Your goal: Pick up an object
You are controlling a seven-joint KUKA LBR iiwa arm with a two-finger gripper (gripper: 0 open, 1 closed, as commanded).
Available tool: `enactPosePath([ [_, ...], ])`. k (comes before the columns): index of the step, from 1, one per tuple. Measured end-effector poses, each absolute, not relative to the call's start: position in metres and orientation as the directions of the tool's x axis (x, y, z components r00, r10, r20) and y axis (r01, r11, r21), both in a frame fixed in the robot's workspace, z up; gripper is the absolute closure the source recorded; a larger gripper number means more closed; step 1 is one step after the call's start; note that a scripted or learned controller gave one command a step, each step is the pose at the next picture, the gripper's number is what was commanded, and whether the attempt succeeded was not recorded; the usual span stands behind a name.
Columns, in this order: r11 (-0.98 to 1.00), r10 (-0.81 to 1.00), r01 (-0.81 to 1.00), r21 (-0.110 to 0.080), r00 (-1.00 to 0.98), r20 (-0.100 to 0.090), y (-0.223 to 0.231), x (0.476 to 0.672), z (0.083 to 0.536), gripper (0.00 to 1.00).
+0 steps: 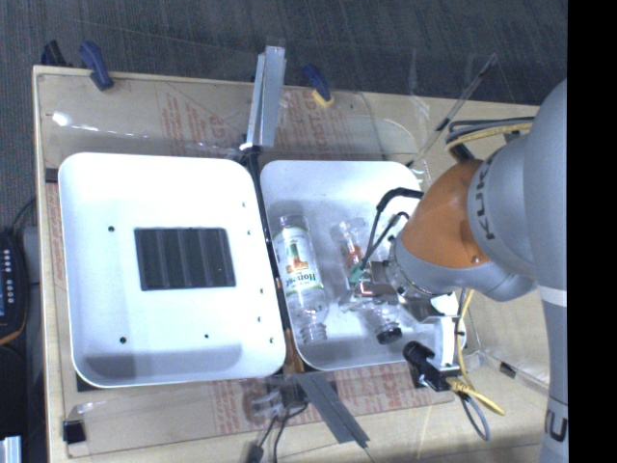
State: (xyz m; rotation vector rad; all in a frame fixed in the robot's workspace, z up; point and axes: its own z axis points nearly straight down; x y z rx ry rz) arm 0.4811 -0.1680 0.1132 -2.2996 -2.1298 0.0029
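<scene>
Here the gripper (pixel 371 292) sits low in the right bin (pixel 333 183) beside a bottle (pixel 300 276), its state impossible to tell.

We saw dark grey carpet (pixel 289 17) across the far side of the scene, ribbed in fine lines. Nearer lay a pale wooden bench top (pixel 145 104) printed with faint red lettering and covered by a clear plastic sheet that caught the light. Two blue clamps (pixel 96 66) gripped its far edge, one toward the left and one (pixel 316 82) nearer the middle. A grey metal bar (pixel 265 99) ran from the far edge toward the centre. At the left edge sat a dark device (pixel 10 287) with small buttons. The light was even and soft.
</scene>
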Motion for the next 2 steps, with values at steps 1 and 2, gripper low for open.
enactPosePath([
  [1, -0.076, 0.997, 0.997, -0.003, 0.076, 0.005, -0.168, 0.483, 0.117, 0.00],
  [2, 0.081, 0.997, 0.997, -0.012, -0.081, 0.020, -0.181, 0.525, 0.165, 0.00],
])
